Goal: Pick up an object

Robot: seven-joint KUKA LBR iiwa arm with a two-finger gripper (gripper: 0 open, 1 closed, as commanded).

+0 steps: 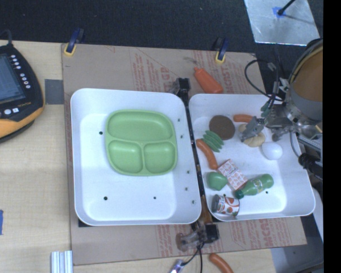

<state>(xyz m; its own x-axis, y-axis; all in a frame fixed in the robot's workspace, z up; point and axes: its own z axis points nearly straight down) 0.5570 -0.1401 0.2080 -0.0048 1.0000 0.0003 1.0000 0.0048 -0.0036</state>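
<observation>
My gripper (253, 131) hangs low over the far part of the right bin (298, 201), reaching in from the bench's right side, and I cannot tell its state from this slanted look down. Directly under its tip lies a pale tan lump (254, 140), touching or nearly touching it, though nothing is visibly caught in it. Just beside the tip, toward the near right, sits a white egg-shaped piece (271, 150). Just to the left of my tool rests a brown round disc (221, 127), with a small orange piece (242, 118) between the disc and my wrist on the far side. A green ridged piece (213, 140) lies against the disc's near-left edge, and beyond it an orange sausage (207, 153) runs along the bin's left wall. Nearer than my tool, well apart from it, are a red-and-white packet (232, 173), a green rounded piece (216, 180), a green bottle (254, 185) lying on its side, and a small can (225, 206) at the near edge. Far to my left, the left bin (91, 201) holds 1 green plate (141, 142) with 3 compartments.
</observation>
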